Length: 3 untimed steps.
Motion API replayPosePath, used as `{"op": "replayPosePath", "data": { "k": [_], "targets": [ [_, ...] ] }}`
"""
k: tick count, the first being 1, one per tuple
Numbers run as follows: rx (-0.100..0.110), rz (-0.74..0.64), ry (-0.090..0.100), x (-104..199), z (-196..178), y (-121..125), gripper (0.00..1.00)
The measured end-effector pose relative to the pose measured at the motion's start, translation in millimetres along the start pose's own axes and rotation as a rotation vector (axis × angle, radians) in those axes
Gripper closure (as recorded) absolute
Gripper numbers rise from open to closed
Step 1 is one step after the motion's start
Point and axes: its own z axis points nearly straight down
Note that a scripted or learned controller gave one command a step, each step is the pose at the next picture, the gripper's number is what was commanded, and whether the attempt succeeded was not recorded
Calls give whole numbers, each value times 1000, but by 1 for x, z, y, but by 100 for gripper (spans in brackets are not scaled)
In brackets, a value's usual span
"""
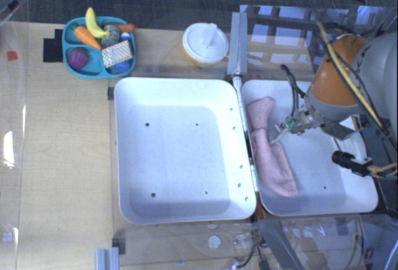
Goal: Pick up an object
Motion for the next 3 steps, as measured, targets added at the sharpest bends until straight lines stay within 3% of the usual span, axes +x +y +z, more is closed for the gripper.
{"op": "replayPosePath", "data": {
  "k": [1, 2, 3],
  "targets": [
    [-9, -58, -5, 11, 7, -46, 0],
    [1, -28, 2, 38, -28, -86, 0],
    [-10, -84, -10, 47, 6, -84, 0]
  ]
}}
